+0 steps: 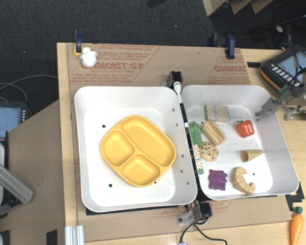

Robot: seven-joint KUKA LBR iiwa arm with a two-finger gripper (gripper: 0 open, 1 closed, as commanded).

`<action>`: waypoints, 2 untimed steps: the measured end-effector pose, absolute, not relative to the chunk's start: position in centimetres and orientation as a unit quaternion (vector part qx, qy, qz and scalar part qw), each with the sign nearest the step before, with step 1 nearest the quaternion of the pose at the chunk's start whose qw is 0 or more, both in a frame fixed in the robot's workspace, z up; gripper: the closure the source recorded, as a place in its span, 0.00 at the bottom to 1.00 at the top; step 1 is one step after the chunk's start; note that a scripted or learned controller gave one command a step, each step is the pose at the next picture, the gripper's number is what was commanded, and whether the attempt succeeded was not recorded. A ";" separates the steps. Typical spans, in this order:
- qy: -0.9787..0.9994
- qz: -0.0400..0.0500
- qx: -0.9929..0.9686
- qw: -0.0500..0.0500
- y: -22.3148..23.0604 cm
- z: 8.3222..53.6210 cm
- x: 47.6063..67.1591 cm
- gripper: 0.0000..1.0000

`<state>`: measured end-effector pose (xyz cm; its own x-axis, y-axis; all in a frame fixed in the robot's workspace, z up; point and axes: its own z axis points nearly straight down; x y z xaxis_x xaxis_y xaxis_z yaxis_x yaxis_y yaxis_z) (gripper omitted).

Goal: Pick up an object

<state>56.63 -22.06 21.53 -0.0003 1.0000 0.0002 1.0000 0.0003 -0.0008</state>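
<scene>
end effector (266, 108) | over right bin (280, 137) rim, upper right of red pepper (245, 128) | opening: cannot tell | holds nothing visible

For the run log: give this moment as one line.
gripper: over right bin's right rim, nothing held | toys in right bin untouched | yellow plate in left bin

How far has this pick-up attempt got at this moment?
Nothing looks picked yet: the red pepper toy, cookie, croissant and purple piece all lie in the right bin. The claw sits at that bin's right rim, nothing visible in it. Choosing, grasping and lifting remain.
</scene>
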 end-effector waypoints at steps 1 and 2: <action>-0.708 0.001 -0.706 0.003 -19.5 7.8 58.2 0.00; -0.708 -0.001 -0.707 -0.002 -19.7 9.6 58.4 1.00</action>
